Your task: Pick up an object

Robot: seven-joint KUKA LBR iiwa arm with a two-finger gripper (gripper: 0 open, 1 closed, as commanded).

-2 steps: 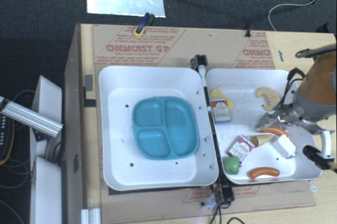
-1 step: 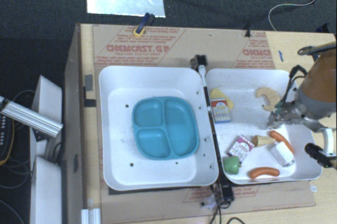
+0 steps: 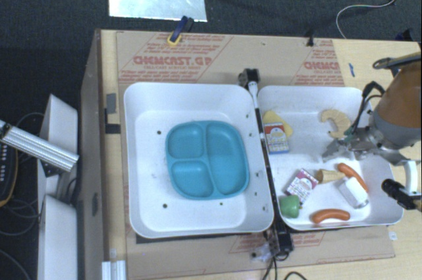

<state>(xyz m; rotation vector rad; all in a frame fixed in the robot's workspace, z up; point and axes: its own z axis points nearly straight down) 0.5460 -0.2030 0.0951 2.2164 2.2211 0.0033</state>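
The left bin (image 3: 142, 140) holds a blue divided plate (image 3: 206, 159). The right bin (image 3: 303, 104) holds a sausage (image 3: 330, 215), a green object (image 3: 289, 205), small cartons and other toy food. The gripper (image 3: 339, 147) hangs low there; its fingers' spread is too blurred to tell.

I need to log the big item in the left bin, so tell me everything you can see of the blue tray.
The blue tray is a light blue divided plate, seemingly plastic, squarish with rounded corners and raised ridges splitting it into four compartments. It lies flat, right side up, turned slightly askew, near the middle of the left white bin. It rests on that bin's floor and touches nothing else; its compartments hold nothing. The gripper is over the right bin, well away from it.
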